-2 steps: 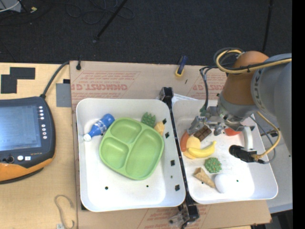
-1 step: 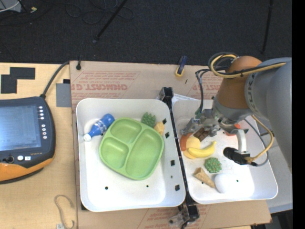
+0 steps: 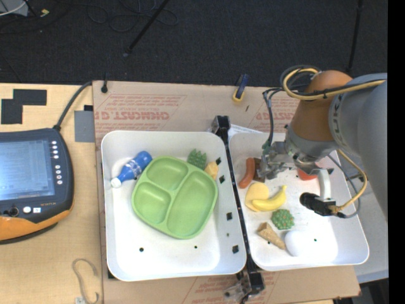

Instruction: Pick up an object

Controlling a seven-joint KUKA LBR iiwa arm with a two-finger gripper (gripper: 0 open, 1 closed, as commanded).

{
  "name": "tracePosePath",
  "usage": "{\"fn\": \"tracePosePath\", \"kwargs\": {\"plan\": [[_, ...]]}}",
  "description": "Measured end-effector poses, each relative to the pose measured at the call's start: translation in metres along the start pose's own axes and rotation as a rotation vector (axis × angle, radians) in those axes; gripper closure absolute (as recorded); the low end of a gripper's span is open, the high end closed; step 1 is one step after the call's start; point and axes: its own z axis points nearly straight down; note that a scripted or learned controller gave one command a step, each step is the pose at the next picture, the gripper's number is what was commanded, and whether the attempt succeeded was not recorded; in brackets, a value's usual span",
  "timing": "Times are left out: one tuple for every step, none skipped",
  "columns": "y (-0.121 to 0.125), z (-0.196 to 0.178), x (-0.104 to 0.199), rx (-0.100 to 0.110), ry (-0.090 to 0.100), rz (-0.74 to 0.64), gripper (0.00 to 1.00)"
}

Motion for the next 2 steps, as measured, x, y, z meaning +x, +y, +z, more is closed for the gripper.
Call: {"fn": "tracePosePath", "kwargs": {"plan": [[-0.001,-0.049,-0.01,0.009,-0.003,0.003,1.0],[0.003,-0.104,0.0,0.007,-0.002,-0.003,1.0]]}}
